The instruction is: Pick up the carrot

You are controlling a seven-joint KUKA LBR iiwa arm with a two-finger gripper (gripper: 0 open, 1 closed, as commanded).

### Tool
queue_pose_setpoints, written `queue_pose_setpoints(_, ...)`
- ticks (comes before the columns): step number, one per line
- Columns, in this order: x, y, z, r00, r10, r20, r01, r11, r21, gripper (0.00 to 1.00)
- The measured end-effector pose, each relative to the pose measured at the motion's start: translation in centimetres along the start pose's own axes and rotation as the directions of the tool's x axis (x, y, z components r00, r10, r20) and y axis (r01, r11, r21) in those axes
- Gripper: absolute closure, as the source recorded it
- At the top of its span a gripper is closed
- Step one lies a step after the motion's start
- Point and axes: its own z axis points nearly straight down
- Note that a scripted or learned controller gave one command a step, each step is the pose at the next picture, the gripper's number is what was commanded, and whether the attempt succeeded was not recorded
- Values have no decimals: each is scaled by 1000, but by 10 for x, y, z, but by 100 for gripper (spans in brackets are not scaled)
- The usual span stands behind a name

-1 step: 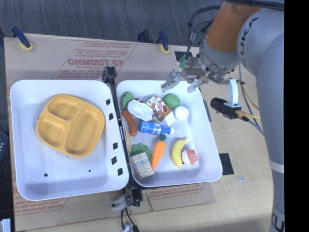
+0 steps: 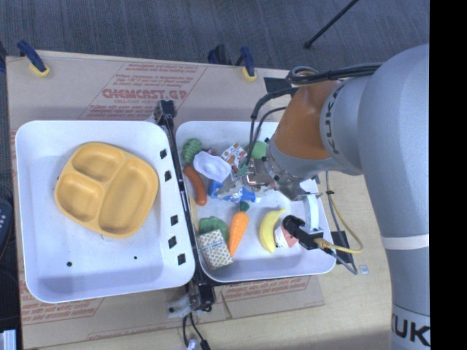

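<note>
Left bin (image 2: 29,217): holds a yellow divided plate (image 2: 107,188), well apart from the clutter.
Right bin (image 2: 321,265): crowded with small things under the arm (image 2: 350,122).
Around the carrot: a yellow banana (image 2: 270,230) just to its right; a green leafy piece (image 2: 211,225) and a small patterned box (image 2: 215,249) on its left; a red sausage-like piece (image 2: 197,184) farther left; a white crumpled piece (image 2: 213,167) and blue bits beyond its far end.
In the way: the wrist hangs low over the far middle of the right bin, just past the carrot's top.
Gripper (image 2: 248,183): buried among the blue and white pieces; whether its fingers are apart or together cannot be told.
Carrot (image 2: 238,230): orange, tapered, with a small green tuft, lying on the floor of the right bin near its middle, apparently free of the gripper.
Carrot axis: runs near to far, leaning slightly; green end far, pointed tip near and a little left.
</note>
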Motion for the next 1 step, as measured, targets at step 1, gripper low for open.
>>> queue_pose_setpoints(1, 32, -54, 27, 984, -180, 1, 180, 984, -5, 0)
